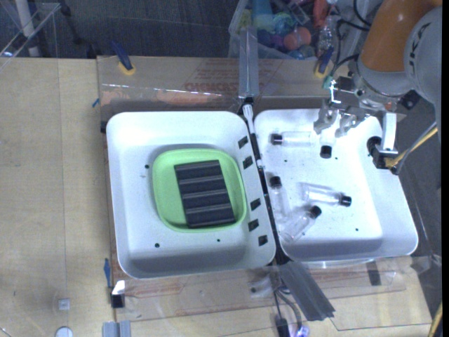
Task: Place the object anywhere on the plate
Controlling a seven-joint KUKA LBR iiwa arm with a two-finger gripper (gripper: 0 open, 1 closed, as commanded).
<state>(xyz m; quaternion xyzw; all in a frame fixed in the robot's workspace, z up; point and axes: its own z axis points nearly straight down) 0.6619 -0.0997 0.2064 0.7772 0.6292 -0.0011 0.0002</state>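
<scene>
A lime green plate (163,188) lies in the left bin (130,153). A black ridged rectangular block (205,193) rests flat on the plate's middle. My gripper (332,126) hangs over the back of the right bin (393,216), its two metal fingers (320,123) apart and nothing visible between them. Just below it a small clear vial with a black cap (325,149) sits on the bin floor. The grey arm with its orange band (396,9) reaches in from the upper right.
Several clear vials with black caps lie in the right bin: one at the back (293,139), one in the middle (327,197), one near the front (302,221). A divider (256,181) with black clips separates the bins. A bag of colourful toys (291,12) sits behind.
</scene>
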